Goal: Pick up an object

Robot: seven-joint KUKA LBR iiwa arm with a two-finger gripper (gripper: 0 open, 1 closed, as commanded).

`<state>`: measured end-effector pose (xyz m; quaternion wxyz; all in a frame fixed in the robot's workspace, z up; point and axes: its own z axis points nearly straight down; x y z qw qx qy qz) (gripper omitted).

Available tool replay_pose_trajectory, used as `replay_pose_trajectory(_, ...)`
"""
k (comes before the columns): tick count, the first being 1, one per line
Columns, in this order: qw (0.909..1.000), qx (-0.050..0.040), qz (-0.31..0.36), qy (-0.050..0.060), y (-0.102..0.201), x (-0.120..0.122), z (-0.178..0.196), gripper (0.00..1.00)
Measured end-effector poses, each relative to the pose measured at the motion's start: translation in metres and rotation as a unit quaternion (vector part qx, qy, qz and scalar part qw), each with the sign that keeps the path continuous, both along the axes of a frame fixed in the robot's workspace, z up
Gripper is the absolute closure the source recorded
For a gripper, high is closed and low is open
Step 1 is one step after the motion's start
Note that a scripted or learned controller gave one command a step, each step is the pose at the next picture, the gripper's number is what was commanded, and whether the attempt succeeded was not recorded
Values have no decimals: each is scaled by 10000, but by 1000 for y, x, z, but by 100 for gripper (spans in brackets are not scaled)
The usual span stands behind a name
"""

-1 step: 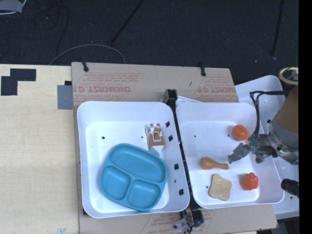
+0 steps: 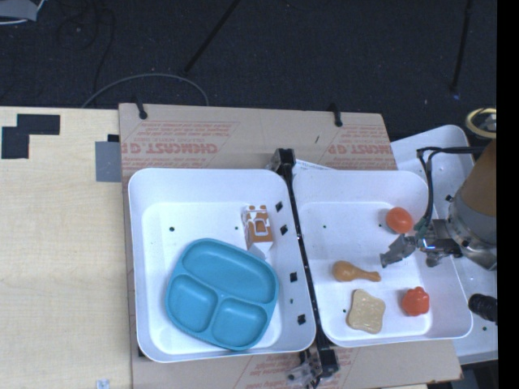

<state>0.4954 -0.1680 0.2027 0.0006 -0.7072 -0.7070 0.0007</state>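
Reaching in from the right, the gripper point(image 2: 399, 251) hangs low over the right bin point(image 2: 409, 183), its dark fingers sitting between the objects there with nothing seen between them; whether they are spread or closed cannot be told from this view. Just above its tip lies an orange-red ball point(image 2: 398, 219), near the bin's far right part. Left of the gripper and a little lower, a tan drumstick-shaped piece point(image 2: 354, 273) lies on its side on the bin floor. Below that rests a pale, toast-like slice point(image 2: 366, 311), and to its right, near the bin's front right corner, a red pepper-like object point(image 2: 415, 301). All four lie apart from one another. The left bin point(image 2: 154, 217) holds a blue divided plate point(image 2: 220, 293) with three compartments, tilted against the bin's front, and a small orange-and-white block point(image 2: 259, 224) just beyond the plate's far edge. Both bins sit on a cardboard sheet point(image 2: 243, 136) on the worktop point(image 2: 57, 241)
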Motion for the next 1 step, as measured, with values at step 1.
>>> replay_pose_trajectory(1, 10000, 14, 1, 24, -7, -7, -52, 0)
